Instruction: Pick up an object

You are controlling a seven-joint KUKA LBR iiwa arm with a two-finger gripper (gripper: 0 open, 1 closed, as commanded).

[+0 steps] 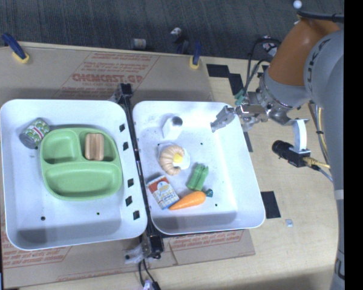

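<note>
Objects for picking lie in right bin [245, 180]: white cup [171, 124] near far edge; croissant-like pastry [172, 157] at middle; green vegetable [198, 176] just beside it toward near edge; orange carrot [188, 200] near front edge, touching small red-and-white carton [163, 193] toward front-left corner. Left bin [15, 180] bearing green divided tray [80, 164], with tan block [94, 146] in tray's far-right compartment; small can [34, 132] at tray's far-left corner, against bin wall. Gripper [222, 118] hanging over far-right corner of right bin, above rim, pinching nothing visible. Fingers too blurred: cannot tell whether spread or pressed together. Both bins resting on brown cardboard sheet [109, 71].
</note>
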